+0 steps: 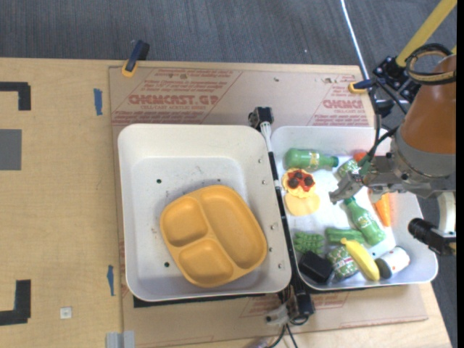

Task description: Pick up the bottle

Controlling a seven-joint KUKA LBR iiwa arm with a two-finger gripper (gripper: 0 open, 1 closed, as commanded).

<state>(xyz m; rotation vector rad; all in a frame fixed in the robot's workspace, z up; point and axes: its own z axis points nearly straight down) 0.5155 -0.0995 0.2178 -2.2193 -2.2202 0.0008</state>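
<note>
Biggest things first: two white bins sit side by side on the bench. The left bin [138, 194] has just a yellow divided tray [212, 234] in it. The right bin [424, 270] is the cluttered one, and the arm [429, 118] hangs over its right side.

The gripper [353, 183] sits low in the right bin, and honestly I can't tell whether the pincer is open or closed, too much dark hardware bunched together there.

The bottle I'd go for is the green bottle [365, 222], lying tilted just below the gripper, near the bin's middle-right. It looks like a small plastic toy, so my guess is light, stiff and pretty slick, likely to roll or squirt out if pinched off-centre. I'd grab across the fat part of the body, not the neck.

There's a second green bottle [309, 158] lying on its side near the bin's top. Crowding the target: a banana [361, 258] just below it and an orange carrot [384, 209] beside it on the right.
</note>
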